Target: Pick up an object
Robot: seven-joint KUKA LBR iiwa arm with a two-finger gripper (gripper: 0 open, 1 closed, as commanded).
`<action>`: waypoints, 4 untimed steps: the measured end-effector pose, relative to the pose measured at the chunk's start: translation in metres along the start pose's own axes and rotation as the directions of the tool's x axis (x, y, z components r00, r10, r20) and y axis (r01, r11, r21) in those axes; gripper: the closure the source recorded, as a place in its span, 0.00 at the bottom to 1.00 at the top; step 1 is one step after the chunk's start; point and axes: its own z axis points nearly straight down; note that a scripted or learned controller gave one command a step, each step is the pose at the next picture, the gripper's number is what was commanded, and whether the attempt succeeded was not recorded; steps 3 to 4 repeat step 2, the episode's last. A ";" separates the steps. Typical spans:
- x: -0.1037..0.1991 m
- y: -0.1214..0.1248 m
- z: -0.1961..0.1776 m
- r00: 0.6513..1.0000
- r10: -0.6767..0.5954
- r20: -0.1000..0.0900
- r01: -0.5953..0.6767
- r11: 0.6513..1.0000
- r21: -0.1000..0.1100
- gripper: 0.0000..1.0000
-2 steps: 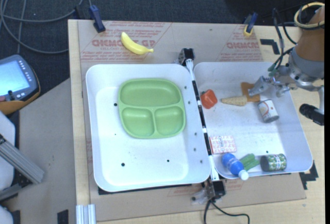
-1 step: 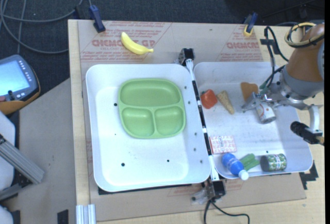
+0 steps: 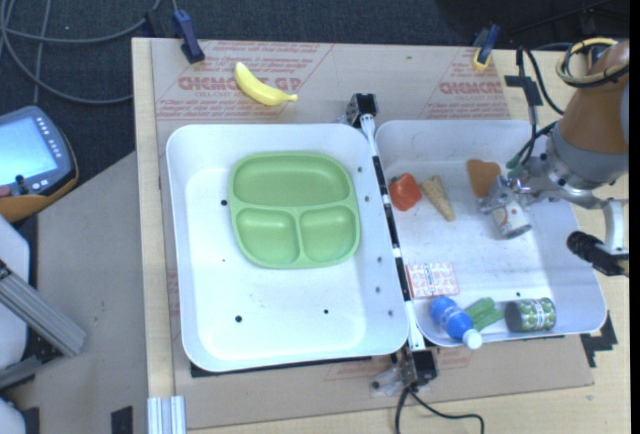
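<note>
I see the gripper (image 3: 507, 214) low in the right bin (image 3: 560, 274), near the brown wedge (image 3: 483, 176); I cannot tell how its jaws stand.

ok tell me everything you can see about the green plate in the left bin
The green plate is a pale green divided tray, plastic by its look, with rounded corners. It has three compartments: one wide section along the far side and two smaller ones side by side on the near side. It lies flat and right side up on the floor of the left bin, toward the far part. Nothing lies in it or touches it.
</note>
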 end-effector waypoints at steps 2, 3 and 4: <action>0.140 0.056 -0.091 1.000 -0.003 -0.001 0.003 1.000 -0.002 1.00; 0.140 0.056 -0.091 1.000 -0.003 -0.001 0.003 1.000 -0.002 1.00; 0.140 0.056 -0.091 1.000 -0.003 -0.001 0.003 1.000 -0.002 1.00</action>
